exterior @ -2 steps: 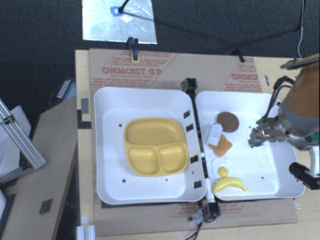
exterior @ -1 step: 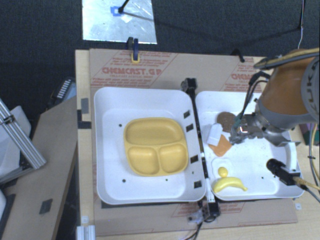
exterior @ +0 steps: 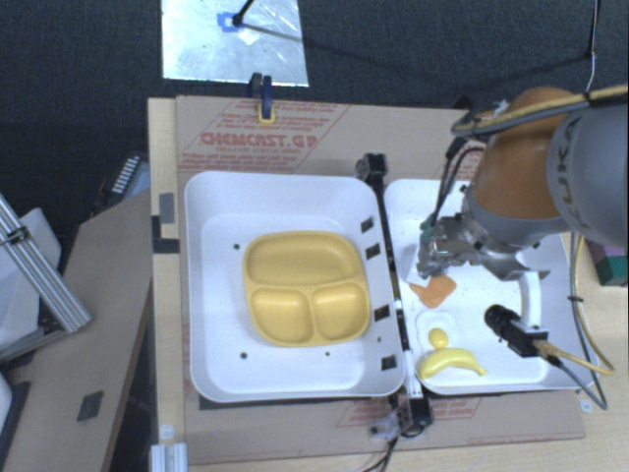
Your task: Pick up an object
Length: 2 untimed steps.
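In the right bin (exterior: 413, 200) an orange flat piece (exterior: 433, 290) lies near the left wall. My gripper (exterior: 429, 265) hangs just above its upper edge, reaching in from the right. A yellow banana (exterior: 450, 362) lies near the bin's front left corner, with a small yellow ball (exterior: 438, 338) just above it. Nothing shows between the gripper and the orange piece that tells a hold.
The left bin (exterior: 211, 224) holds a yellow three-compartment tray (exterior: 301, 286). A black divider with clips (exterior: 385, 264) runs between the bins. The arm's grey and orange body (exterior: 536, 175) covers the right bin's upper right part.
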{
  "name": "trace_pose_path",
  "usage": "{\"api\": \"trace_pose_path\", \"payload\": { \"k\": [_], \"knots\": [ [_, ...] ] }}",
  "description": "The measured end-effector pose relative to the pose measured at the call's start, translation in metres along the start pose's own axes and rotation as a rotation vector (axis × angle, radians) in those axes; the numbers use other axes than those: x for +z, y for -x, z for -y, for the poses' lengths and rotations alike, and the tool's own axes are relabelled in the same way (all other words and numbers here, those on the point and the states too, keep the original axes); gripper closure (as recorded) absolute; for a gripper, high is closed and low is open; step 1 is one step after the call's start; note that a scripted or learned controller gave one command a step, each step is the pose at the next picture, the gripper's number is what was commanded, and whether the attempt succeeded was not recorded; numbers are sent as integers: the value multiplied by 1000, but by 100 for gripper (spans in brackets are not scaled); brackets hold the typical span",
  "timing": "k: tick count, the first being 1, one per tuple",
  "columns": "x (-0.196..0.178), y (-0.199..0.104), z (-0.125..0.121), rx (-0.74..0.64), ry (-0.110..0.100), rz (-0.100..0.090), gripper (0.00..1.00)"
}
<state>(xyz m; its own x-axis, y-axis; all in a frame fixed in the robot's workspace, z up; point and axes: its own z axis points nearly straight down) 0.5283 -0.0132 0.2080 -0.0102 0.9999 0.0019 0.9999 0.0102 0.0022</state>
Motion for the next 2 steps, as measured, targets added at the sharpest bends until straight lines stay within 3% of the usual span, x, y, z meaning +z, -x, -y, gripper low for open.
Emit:
{"api": "trace_pose_path", "payload": {
  "k": [2],
  "knots": [
    [-4, -104, -31, 0, 0, 0, 100]
  ]
}}
